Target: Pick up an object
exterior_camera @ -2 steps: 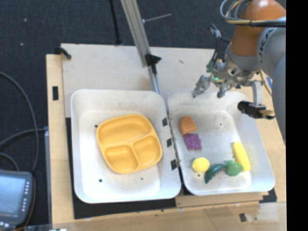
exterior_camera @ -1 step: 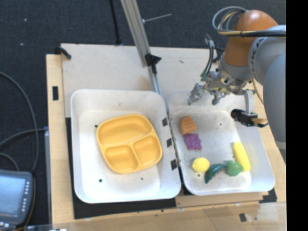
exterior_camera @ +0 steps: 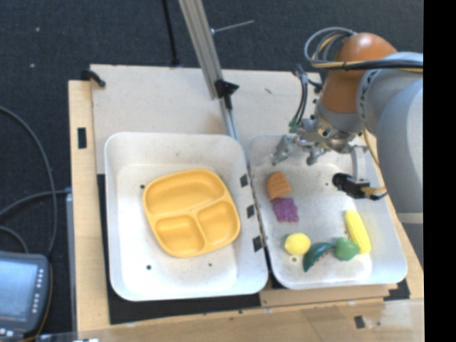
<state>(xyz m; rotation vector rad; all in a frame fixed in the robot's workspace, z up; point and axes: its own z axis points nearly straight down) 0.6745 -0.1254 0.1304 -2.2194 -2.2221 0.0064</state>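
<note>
Two shallow white bins, the left bin (exterior_camera: 117,162) and the right bin (exterior_camera: 388,258). One yellow divided tray (exterior_camera: 191,211), with three compartments. Five small objects: one orange piece (exterior_camera: 278,185), one purple piece (exterior_camera: 285,209), one yellow round piece (exterior_camera: 297,244), one green piece (exterior_camera: 331,251), one yellow elongated piece (exterior_camera: 357,231).

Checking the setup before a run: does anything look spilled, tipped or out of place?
Nothing stands out. The yellow divided tray lies flat in the left bin, and the toy foods sit loose in the right bin.
</note>
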